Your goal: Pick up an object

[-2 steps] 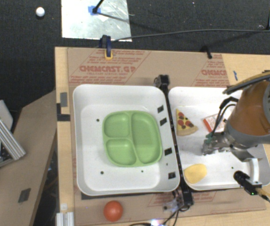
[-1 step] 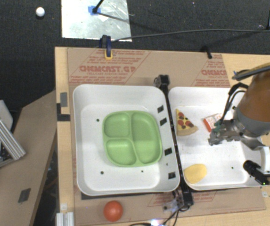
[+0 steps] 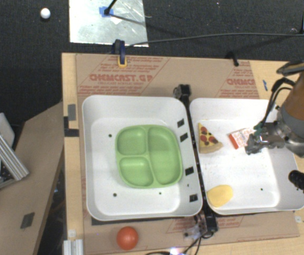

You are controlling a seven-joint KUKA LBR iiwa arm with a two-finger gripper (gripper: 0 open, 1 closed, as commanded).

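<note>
We note the left bin [image 3: 93, 158] holding a green divided tray [image 3: 149, 155], three compartments, nothing visible in them. An orange-red ball [image 3: 127, 237] sits outside on the bench, just below that bin. In the right bin [image 3: 268, 202]: a toy pizza slice [image 3: 208, 138] near its left wall, a yellow piece [image 3: 220, 195] toward the lower left, a red-and-white packet [image 3: 240, 137]. The gripper [image 3: 254, 144] sits just beside the packet, perhaps touching; we cannot tell how its grip stands.
</note>
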